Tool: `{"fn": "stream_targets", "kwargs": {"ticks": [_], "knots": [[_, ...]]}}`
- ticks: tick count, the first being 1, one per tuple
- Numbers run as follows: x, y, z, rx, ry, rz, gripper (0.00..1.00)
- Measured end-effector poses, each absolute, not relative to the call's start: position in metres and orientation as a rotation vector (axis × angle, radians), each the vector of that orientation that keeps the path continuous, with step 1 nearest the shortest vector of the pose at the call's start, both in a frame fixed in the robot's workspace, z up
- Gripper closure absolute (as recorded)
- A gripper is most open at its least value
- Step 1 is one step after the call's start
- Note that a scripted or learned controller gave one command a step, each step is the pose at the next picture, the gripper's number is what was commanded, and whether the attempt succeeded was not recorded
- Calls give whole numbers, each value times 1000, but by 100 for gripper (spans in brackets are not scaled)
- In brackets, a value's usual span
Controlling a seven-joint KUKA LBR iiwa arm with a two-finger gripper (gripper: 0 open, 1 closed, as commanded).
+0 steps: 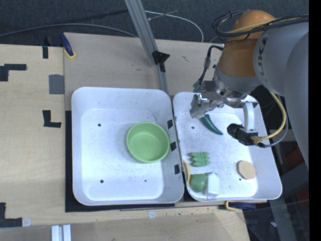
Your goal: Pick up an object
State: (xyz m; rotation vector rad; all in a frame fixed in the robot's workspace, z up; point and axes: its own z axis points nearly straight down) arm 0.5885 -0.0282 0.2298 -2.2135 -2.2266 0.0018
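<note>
My gripper (pixel 203 109) hangs over the upper left part of the right bin (pixel 266 185). A dark green pepper-like piece (pixel 211 124) lies just below it, its upper end at the fingertips; whether the fingers grip it is not visible. Lower in the same bin lie a light green ridged piece (pixel 200 158), a green cup-like object (pixel 198 182) beside a white block (pixel 212 184), and a tan round disc (pixel 246 169). A green bowl (pixel 147 142) sits in the left bin (pixel 90 104).
A slanted metal pole (pixel 145 29) with a black clamp stands behind the bins. The arm's body and cables cover the right bin's upper right corner. A blue and yellow clamp (pixel 67 46) sits at the bench's back left.
</note>
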Motion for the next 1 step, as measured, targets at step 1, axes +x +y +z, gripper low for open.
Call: {"fn": "stream_targets", "kwargs": {"ticks": [1], "knots": [[606,29,227,-2212,-2228,0,100]]}}
